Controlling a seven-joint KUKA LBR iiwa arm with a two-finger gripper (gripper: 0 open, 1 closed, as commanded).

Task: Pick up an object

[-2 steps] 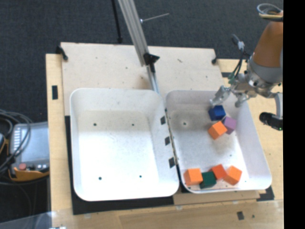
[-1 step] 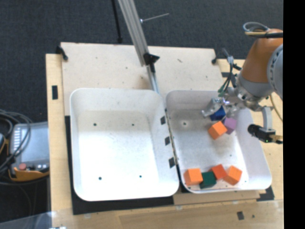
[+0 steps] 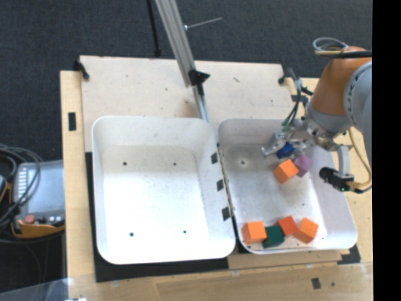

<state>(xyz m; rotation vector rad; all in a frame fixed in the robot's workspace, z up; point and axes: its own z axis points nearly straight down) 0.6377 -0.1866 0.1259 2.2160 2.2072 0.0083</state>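
Beneath the claw (image 3: 285, 148), an orange cube (image 3: 286, 170) sits tilted, corner-down.

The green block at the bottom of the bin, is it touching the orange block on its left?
Touching. The camera view shows the green block pressed against the orange block on its left, no white bin floor between them.

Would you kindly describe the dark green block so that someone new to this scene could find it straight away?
Look in the right-hand white bin, along its near wall, where four blocks sit in a row. The dark green block is second from the left, between an orange block and a red-orange block. It is the only green one there; its neighbours are all orange or reddish.
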